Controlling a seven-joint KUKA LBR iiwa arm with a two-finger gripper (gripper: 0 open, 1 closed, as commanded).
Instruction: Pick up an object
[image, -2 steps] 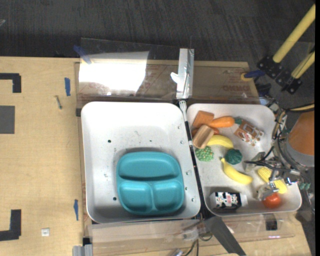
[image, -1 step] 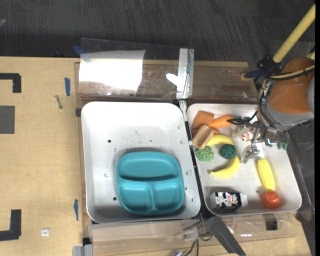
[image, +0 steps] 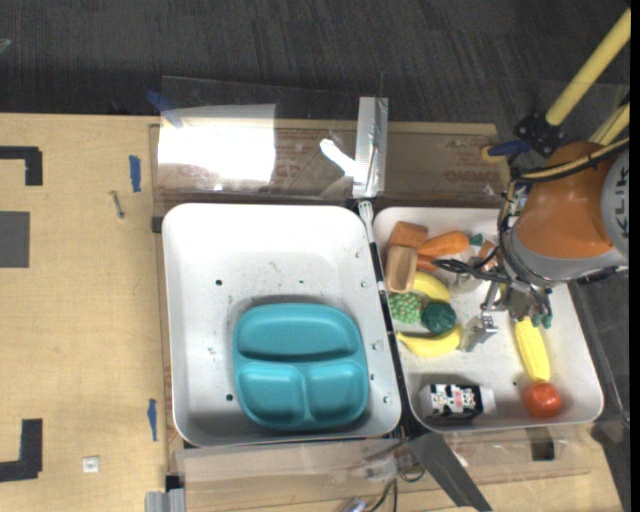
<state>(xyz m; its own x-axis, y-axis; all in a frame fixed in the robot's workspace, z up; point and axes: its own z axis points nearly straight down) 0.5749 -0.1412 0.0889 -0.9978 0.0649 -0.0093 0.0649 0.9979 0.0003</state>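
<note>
My gripper (image: 505, 315) hangs low over the middle of the right bin (image: 585, 375), below the arm's orange band (image: 565, 215). To its left lie a yellow banana (image: 430, 345), a dark green broccoli-like piece (image: 438, 318) and a light green piece (image: 404, 307). A yellow corn cob (image: 531, 347) lies just right of the gripper, with a red tomato (image: 543, 399) at its lower end. I see nothing held in the gripper.
A brown bread-like block (image: 403, 255), an orange carrot (image: 446, 244) and a second yellow piece (image: 432, 287) crowd the right bin's upper left. A black-and-white can (image: 455, 400) lies near its front edge. The left bin (image: 200, 260) holds a teal divided tray (image: 298, 363).
</note>
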